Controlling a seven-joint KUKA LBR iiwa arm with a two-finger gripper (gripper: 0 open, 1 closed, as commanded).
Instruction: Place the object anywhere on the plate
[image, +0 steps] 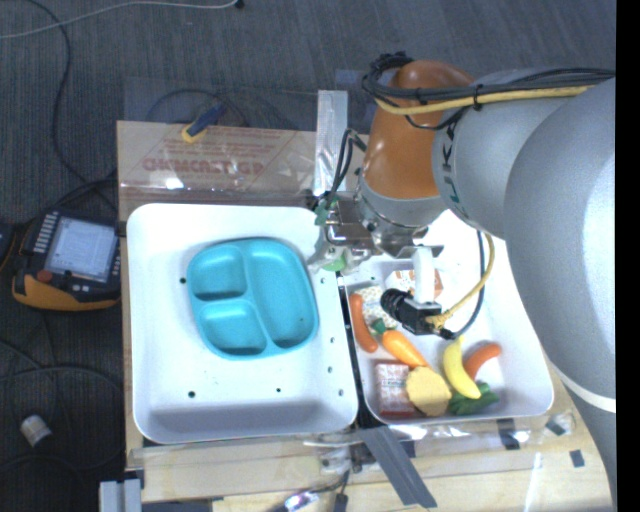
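plate (250, 297) lies in the left bin (160, 400); arm (420, 140) bends over the divider, jaws' state unclear.

Bulky grey arm (545, 180) with smooth rounded casing, dark lettering down the side near the wrist. Glossy orange band (408, 130) above the wrist, domed on top. Black and yellow cables (470, 95) strapped across the dome, a yellow lead looping lower down. Metal wrist block with small fittings beneath the band.
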